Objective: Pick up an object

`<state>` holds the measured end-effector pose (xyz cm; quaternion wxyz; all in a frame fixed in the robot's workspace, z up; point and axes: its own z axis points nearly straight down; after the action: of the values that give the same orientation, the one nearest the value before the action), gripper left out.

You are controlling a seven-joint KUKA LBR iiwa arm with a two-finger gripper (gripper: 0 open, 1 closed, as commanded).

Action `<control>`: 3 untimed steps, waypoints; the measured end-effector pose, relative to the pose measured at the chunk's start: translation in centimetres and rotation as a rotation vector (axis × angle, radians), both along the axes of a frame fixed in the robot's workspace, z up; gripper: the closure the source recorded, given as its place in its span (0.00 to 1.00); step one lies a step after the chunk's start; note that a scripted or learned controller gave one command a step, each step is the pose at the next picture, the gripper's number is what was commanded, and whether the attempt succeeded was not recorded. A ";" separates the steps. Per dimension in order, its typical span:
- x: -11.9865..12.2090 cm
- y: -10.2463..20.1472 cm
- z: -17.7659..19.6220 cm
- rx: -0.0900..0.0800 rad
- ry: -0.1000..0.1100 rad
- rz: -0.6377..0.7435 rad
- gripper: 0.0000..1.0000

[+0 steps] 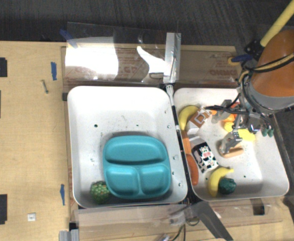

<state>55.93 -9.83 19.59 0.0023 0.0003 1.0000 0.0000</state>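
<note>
A pale wooden bench (21,149) carries two shallow white plastic bins with rounded corners, set side by side and touching along a central seam, with a dark floor beyond the bench's far edge. The left bin (121,104) holds a smooth teal tray (135,165) with three compartments, lying near the bin's near edge, and a knobbly green ball (100,191) in the near-left corner, just beside the tray; the far half of this bin's floor is bare. The right bin (267,172) is crowded: a curved yellow banana (186,116) near its far-left corner, an orange carrot-shaped piece (191,162) along its left wall, a black-and-white printed card (205,156) beside that, and a second banana (216,179) touching a dark green rounded object (227,186) near the near edge. The gripper (230,145), metallic grey, hangs low over the middle of the right bin above a flat peach-coloured piece (232,153); whether its fingers are apart or closed cannot be told. A small yellow block (246,136) lies just beside it. The bin's near-right corner offers open floor.
</note>
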 end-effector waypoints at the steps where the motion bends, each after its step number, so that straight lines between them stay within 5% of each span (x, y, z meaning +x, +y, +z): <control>1: -3.8 -1.9 -10.7 -0.002 -0.009 0.085 0.00; 2: 3.8 -4.5 -10.8 -0.001 -0.006 0.015 0.00; 3: -2.3 -0.6 -10.7 -0.005 -0.004 0.130 0.00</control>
<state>53.68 -10.45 8.94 0.0041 -0.0647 0.9979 -0.0023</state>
